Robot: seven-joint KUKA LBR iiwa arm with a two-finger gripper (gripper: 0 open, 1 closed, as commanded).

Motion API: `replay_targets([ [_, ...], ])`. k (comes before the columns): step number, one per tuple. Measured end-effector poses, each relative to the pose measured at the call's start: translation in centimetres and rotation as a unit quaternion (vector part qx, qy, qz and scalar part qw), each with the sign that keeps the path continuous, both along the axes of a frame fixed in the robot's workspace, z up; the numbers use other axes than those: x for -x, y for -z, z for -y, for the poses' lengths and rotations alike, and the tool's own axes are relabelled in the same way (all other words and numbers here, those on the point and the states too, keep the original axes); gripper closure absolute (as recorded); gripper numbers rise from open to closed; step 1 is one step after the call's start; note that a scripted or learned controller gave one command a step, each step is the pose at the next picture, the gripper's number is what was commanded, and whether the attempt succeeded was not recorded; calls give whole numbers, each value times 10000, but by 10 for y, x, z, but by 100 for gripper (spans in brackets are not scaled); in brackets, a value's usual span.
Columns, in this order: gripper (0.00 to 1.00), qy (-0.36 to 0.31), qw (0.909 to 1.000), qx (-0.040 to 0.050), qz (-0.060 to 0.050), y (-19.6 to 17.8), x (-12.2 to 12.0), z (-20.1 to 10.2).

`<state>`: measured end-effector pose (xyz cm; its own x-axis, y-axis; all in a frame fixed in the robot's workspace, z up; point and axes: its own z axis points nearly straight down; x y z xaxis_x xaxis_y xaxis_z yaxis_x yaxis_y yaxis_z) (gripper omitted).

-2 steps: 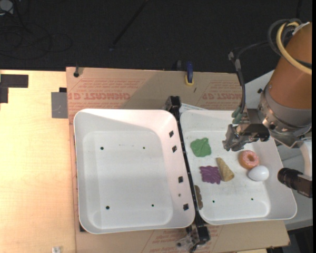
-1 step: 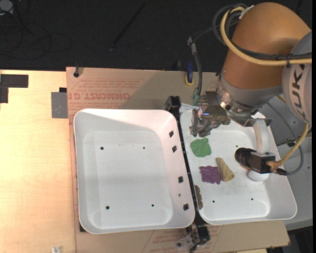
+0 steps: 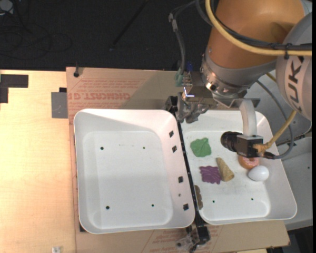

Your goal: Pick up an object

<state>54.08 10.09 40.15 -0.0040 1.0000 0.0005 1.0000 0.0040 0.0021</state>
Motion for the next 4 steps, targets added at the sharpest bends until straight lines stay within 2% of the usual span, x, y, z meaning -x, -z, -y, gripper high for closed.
replay_targets([
  [1, 100, 56, 10000, 14, -64, 53, 48, 70],
  [2, 100, 1, 10000, -2, 21, -30, 24, 32],
  [3, 100, 3, 10000, 1, 8, -78, -28, -13],
  [4, 100, 12, 10000, 25, -96, 93, -84, -35],
])
